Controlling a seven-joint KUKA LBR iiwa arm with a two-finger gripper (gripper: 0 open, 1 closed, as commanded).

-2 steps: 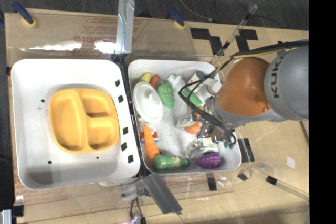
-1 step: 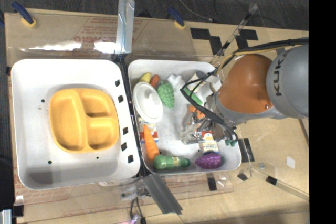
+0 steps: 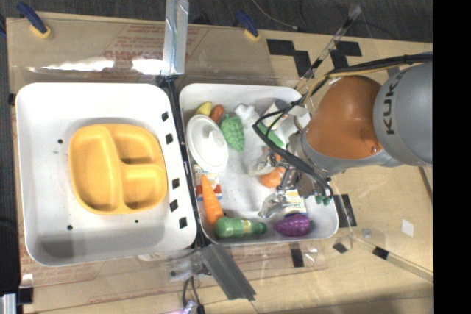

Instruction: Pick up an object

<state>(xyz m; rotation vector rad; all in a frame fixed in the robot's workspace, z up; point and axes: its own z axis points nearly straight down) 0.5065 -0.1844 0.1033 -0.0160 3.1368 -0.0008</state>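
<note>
The right bin (image 3: 246, 93) holds several toy foods: a white bowl (image 3: 207, 142), green grapes (image 3: 233, 133), a carrot (image 3: 211, 204), a green cucumber-like piece (image 3: 239, 228), purple grapes (image 3: 293, 224) and a small yellow and red piece (image 3: 209, 111) at the back. My gripper (image 3: 283, 191) reaches down into the bin's right half from under the orange wrist band (image 3: 344, 119). It hangs over an orange piece (image 3: 270, 176) and a small carton (image 3: 292, 198). Cables and the wrist hide its fingers.
The left bin (image 3: 40, 106) holds a yellow divided tray (image 3: 118, 167). A metal bar (image 3: 176, 33) stands at the back between the bins. Blue clamps (image 3: 33, 18) hold the cardboard at the bench's back edge. The arm's grey body (image 3: 407, 114) overhangs the right bin's right wall.
</note>
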